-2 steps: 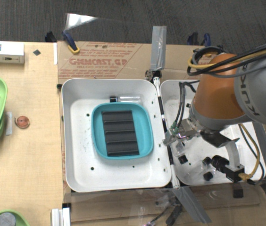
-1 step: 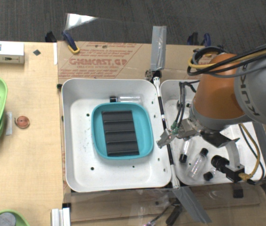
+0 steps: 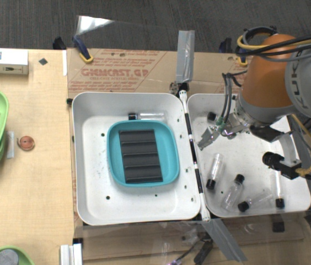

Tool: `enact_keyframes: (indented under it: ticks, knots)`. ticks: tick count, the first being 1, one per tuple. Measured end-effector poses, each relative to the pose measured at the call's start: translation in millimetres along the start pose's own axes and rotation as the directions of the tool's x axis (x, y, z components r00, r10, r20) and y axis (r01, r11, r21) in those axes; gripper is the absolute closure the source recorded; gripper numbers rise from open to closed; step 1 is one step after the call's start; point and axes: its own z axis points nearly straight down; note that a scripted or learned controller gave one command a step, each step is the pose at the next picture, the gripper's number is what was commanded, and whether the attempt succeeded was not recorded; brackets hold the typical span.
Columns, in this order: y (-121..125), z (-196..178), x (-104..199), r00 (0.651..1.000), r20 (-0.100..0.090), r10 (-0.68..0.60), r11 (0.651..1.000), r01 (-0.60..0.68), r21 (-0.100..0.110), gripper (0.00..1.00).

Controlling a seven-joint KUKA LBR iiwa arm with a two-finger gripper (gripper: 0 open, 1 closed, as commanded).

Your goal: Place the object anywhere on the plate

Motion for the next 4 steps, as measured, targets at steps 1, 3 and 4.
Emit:
enact_keyframes:
  ticks: [1,3,4]
  knots:
    - [10.6,-119.9,-38.4,0.997,0.001,0.080,0.997,-0.080,-0.001,0.00]
    - [-40.5,-250.9,-181.5,0.971,0.003,-0.238,0.971,0.238,-0.003,0.00]
    - [-38.4,-258.9,-181.2,0.970,0.004,-0.241,0.970,0.241,-0.002,1.00]
